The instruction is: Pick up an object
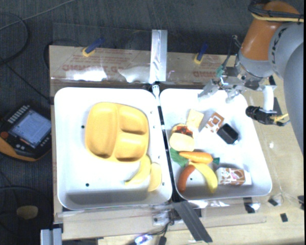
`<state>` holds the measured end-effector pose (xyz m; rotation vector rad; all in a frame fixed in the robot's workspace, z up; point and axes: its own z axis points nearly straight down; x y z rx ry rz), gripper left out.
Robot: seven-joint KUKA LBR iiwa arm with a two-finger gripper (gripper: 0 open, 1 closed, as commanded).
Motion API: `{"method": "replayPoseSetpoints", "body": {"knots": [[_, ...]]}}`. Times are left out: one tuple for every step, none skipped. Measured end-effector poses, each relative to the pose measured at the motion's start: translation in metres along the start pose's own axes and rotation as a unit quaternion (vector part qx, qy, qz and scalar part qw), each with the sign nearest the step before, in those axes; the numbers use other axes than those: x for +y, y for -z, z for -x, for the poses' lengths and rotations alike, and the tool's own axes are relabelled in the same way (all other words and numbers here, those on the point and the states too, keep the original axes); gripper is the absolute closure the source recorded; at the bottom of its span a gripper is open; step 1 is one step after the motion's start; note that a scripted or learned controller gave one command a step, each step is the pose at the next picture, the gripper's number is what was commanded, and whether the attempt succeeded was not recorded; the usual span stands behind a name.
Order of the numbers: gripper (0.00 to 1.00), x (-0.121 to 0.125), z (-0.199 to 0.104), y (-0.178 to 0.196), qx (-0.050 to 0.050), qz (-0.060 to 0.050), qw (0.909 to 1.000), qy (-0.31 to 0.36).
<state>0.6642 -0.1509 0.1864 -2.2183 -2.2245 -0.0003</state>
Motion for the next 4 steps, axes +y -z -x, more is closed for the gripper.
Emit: {"method": "replayPoseSetpoints", "body": {"knots": [[0.0,-0.017,-0.017,-0.077,0.0,0.001,0.9964,0.085],[0.0,0.0,-0.03,-0.097,-0.003,0.004,0.9923,0.124],[1.0,0.002,-0.029,-0.085,-0.004,0.007,0.9923,0.124],[1.0,0.005,-0.085,0.029,-0.001,0.001,0.9942,0.107]]}}
